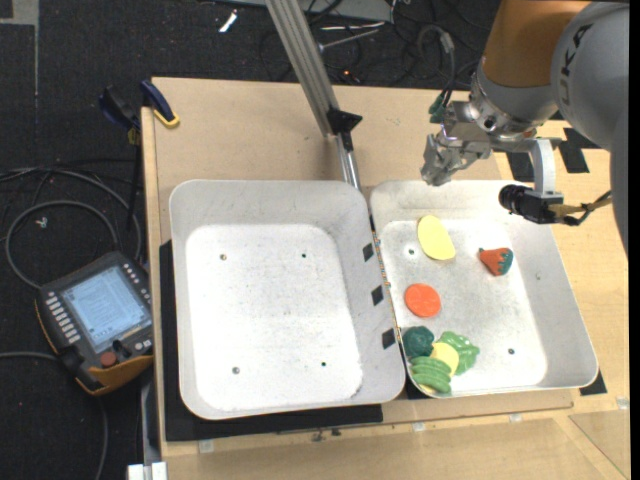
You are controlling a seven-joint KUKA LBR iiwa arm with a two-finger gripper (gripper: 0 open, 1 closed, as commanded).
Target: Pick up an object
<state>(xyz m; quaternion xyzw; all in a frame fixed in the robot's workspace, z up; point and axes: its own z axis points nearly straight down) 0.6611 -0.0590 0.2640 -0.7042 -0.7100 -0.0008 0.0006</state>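
My gripper (437,171) hangs above the far edge of the right bin (560,298), with nothing seen between its fingers. Just in front of it lies a pale yellow oval piece (435,238). An orange disc (422,300) sits nearer the bin's middle. A red and teal strawberry-like toy (495,260) lies to the right. A cluster of green and yellow toy vegetables (438,356) rests at the bin's near left corner.
The left bin (200,298) sits beside the right one. A slanted metal pole (305,53) runs down to the bins' shared far corner. A black camera mount (530,201) juts out by the wrist. A teach pendant (95,313) lies off the bench at left.
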